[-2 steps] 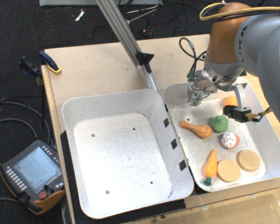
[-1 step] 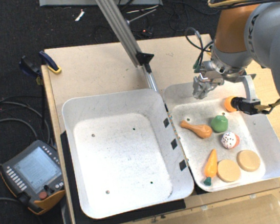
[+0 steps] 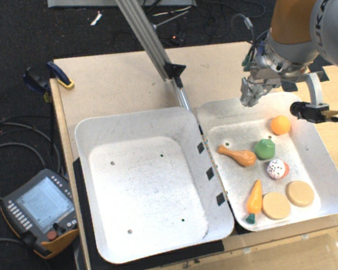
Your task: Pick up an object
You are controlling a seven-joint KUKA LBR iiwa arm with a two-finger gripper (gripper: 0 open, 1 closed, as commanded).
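Observation:
The right bin (image 3: 322, 159) holds several small items: an orange ball (image 3: 280, 125), a green pepper-like piece (image 3: 264, 148), a tan drumstick shape (image 3: 237, 155), a white dotted ball (image 3: 277, 169), a carrot (image 3: 254, 198) and two beige round discs (image 3: 277, 205) (image 3: 301, 193). My gripper (image 3: 250, 97) hangs above the bin's far rim, up and left of the orange ball, with nothing seen in it. The slant of the view hides how its tips stand.
The left bin (image 3: 95, 141) lies beside the right one. A slanted metal pole (image 3: 145, 31) crosses the bench behind the bins. A teach pendant (image 3: 39, 209) lies on the floor at the left. A clamp (image 3: 54, 75) grips the bench's far left corner.

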